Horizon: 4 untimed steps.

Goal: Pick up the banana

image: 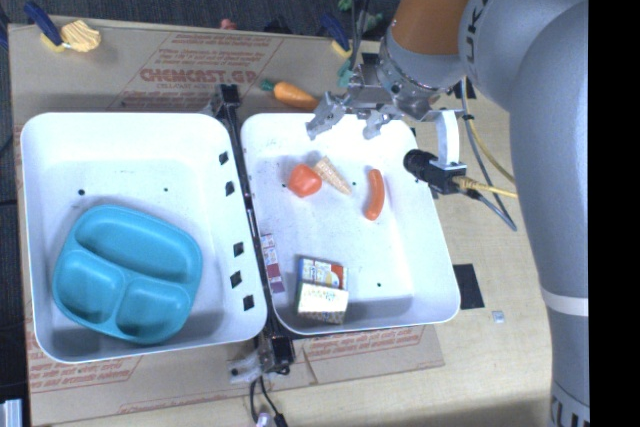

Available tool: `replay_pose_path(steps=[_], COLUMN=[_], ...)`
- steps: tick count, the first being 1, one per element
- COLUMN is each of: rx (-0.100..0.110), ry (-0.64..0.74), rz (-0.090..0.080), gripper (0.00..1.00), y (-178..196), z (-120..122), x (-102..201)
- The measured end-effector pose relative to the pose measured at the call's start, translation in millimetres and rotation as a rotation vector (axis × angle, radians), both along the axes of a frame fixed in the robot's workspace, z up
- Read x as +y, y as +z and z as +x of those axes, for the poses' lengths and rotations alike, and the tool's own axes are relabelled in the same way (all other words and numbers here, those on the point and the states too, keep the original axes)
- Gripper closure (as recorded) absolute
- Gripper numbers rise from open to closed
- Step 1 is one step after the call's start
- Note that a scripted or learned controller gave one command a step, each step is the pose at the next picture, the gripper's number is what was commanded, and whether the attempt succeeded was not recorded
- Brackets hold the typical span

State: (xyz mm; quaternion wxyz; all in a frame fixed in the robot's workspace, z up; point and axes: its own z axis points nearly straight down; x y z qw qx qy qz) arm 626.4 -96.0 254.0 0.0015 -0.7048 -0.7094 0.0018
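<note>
Banana (pixel 335 175) (seemingly the pale, tapered piece) lies in the white bin (pixel 405 250) — grey tool (pixel 350 122) near it, fingers spread.

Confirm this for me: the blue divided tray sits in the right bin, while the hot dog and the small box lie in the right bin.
One thing is wrong. The blue divided tray sits in the left bin, not the right one. The camera view shows it there, apart from the rest. The hot dog and the small box do lie in the right bin.
</note>
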Motion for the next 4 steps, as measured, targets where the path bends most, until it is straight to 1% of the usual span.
replay_pose_path(steps=[1,2,3,4], rx=[0.002,-0.001,0.003,0.000], ry=[-0.165,-0.240,-0.265,-0.284], rz=[0.000,-0.001,0.000,-0.001], gripper=[0.00,0.00,0.00,0.00], y=[-50.1,-9.3,-63.3,-62.8], z=[-54.7,-91.7,-151.3,-150.8], x=[113.5,20.7,91.2,184.4])
